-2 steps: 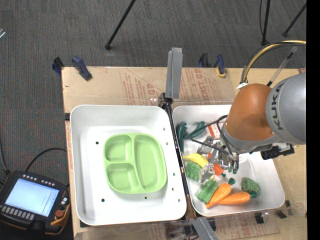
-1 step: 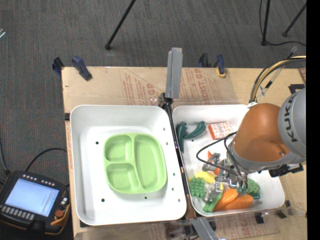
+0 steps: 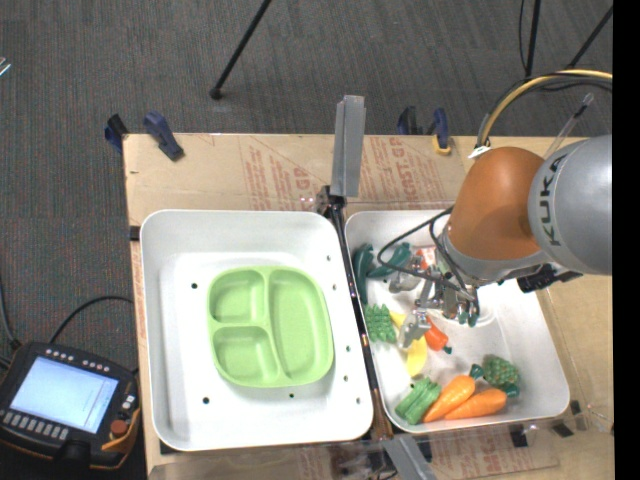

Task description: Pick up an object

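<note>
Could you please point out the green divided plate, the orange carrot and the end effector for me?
Green plastic divided plate (image 3: 270, 326): camera view, on the ridges between its compartments.
Orange toy carrot (image 3: 452, 395): camera view, on its orange body.
End effector (image 3: 432, 315): camera view, between its fingertips.

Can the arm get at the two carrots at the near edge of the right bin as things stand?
Probably yes. The carrots lie in the open at the near edge of the right bin, with nothing on top of them. The tool hangs close by over the same bin, above other toy food.
</note>
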Robot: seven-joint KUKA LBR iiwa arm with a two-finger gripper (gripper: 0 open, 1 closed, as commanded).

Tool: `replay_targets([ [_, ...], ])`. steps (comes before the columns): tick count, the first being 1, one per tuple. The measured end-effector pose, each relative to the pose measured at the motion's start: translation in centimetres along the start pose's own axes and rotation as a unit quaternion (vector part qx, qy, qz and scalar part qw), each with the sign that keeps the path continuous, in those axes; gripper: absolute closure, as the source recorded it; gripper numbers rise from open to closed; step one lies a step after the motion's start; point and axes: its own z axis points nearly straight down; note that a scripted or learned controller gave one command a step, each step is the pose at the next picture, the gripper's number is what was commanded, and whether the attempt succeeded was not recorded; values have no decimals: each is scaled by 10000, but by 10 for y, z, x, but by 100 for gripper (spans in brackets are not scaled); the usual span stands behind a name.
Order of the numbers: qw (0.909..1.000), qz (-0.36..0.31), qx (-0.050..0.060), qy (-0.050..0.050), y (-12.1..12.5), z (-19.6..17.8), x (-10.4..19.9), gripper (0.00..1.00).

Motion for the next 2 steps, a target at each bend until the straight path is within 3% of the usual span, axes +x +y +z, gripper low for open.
replay_targets([
  [1,9993,-386,4,31,-22,1,80,0],
  [2,9992,-406,-4,22,-20,-9,79,100],
])
